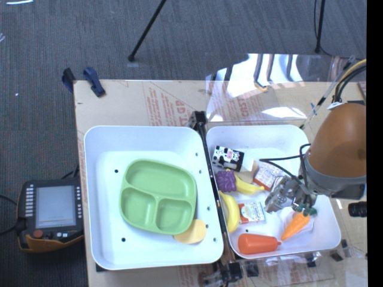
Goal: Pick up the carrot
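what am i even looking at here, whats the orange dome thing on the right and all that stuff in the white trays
The orange dome is part of a robot arm reaching in from the right. The one camera is fixed above the bench and looks down at a slant.

At the arm's tip is its hand, a two-finger grabber. It sits low over the right tray, just above the carrot, which it is meant to pick up. The carrot lies on the tray floor; nothing can be seen between the fingers.

The right tray also holds toy food: a banana, a purple piece, a small black and white carton and an orange-red bottle.

The left tray holds a green divided plate with a pale yellow piece beside it. The box on the floor at left is a control screen.
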{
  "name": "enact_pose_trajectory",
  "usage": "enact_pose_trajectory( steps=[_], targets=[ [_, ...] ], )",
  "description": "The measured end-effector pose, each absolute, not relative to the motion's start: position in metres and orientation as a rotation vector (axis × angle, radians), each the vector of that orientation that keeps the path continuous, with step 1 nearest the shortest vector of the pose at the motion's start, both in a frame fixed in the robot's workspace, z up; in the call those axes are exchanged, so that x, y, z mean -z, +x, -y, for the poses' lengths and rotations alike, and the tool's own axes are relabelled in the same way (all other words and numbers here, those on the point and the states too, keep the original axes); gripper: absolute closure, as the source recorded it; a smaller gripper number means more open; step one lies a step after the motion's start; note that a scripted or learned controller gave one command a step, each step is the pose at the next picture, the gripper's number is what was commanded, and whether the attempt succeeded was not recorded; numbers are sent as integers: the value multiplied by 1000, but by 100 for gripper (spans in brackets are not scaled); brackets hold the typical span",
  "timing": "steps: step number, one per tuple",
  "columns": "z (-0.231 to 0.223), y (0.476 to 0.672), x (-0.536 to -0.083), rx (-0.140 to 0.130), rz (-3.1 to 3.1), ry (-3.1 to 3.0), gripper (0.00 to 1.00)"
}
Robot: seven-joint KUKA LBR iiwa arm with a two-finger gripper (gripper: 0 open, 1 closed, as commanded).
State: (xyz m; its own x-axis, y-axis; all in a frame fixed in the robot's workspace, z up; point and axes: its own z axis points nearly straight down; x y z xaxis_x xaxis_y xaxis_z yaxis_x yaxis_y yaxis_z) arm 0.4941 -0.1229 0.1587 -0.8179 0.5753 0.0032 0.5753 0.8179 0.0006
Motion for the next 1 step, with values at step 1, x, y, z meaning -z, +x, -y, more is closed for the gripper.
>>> enact_pose_trajectory(
  steps=[1],
  targets=[
    [162,477,-149,3,3049,-739,100]
  ],
)
